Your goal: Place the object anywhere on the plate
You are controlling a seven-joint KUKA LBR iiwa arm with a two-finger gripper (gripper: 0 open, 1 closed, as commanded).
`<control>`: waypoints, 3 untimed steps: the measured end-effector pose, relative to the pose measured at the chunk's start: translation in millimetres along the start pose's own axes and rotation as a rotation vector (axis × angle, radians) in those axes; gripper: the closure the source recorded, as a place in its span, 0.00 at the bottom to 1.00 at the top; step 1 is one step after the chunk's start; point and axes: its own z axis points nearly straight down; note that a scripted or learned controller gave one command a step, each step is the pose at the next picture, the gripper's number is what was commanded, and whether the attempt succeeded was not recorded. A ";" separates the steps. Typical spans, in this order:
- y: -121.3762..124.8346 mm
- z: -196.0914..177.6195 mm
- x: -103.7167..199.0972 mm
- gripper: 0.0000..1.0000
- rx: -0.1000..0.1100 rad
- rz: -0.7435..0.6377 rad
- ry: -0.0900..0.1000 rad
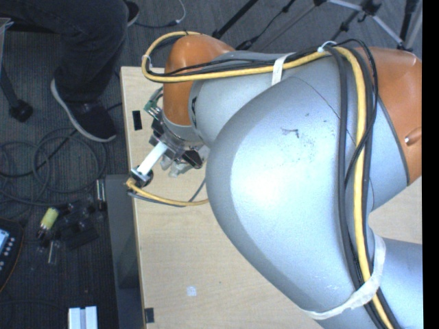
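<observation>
**Arm close to the camera, claw over the table's left edge**

Across the middle and right of the view, the grey arm (295, 184) is seen very close to the camera, with a yellow cable (226, 64) tied along it. Near the left edge of the wooden table (178, 266), the claw (168, 157) is seen below the orange band (185, 81); its state cannot be told. Where the object and the plate lie cannot be told. On the floor at upper left, a person's shoe (86, 115) is seen.
</observation>
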 end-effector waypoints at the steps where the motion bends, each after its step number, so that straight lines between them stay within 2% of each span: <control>1: -12.2 -82.5 55.7 1.00 0.004 0.187 0.009; 2: 55.2 -63.0 17.7 1.00 0.001 0.105 0.007; 3: 36.6 -10.5 21.6 1.00 0.006 0.525 0.008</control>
